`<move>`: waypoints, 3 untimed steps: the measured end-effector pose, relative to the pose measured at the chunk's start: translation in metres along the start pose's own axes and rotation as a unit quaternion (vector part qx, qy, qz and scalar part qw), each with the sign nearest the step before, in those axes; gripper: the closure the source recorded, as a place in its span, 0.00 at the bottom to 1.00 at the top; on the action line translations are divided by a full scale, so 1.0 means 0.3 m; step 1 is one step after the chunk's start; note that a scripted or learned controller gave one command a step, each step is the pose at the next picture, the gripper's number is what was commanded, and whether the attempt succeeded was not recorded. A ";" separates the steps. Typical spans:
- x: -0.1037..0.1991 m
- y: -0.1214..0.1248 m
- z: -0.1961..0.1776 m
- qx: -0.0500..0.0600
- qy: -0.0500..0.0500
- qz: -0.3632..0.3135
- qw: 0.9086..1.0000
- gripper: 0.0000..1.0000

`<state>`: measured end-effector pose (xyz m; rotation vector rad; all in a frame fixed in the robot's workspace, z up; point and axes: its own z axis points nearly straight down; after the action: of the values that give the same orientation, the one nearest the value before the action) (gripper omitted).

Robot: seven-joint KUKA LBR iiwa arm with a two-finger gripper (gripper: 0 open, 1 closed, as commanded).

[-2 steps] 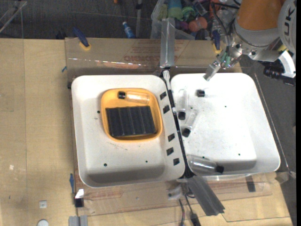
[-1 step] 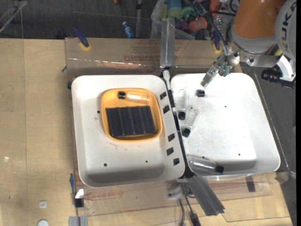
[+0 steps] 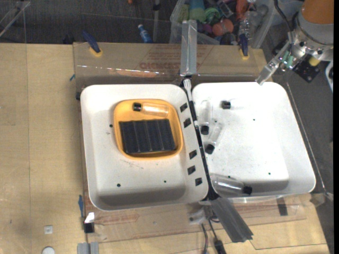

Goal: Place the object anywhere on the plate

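A wooden bench [image 3: 37, 142] carries two shallow white bins side by side, with a crate of bright toys [image 3: 222, 4] in the clutter behind it. The left bin [image 3: 100, 179] holds an orange plate [image 3: 147, 127] near its middle, with a dark ribbed slab [image 3: 147, 135] lying across it and a small black piece [image 3: 137, 107] near the plate's back rim. The right bin [image 3: 265, 142] has a few small things: clear plastic objects [image 3: 209, 128] close against its left wall, a small dark block [image 3: 226, 105] near its back edge, and a clear tube-like piece [image 3: 229, 184] by its front left corner. The arm [image 3: 318, 9] sits high off the right bin's back right corner, and its gripper [image 3: 275, 65] hangs outside the rim; whether it grips anything I cannot tell. Judging by this, the placing is not yet done: the likely object lies in the right bin, and picking and carrying remain.
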<state>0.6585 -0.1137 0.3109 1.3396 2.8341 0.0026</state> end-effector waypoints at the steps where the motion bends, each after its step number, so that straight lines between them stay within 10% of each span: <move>1: -0.187 -0.123 0.037 0.000 -0.001 -0.036 0.999 1.00; 3: -0.282 -0.220 -0.114 0.000 -0.001 -0.098 0.995 1.00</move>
<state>0.6611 -0.2210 0.3454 1.0544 2.9493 0.0003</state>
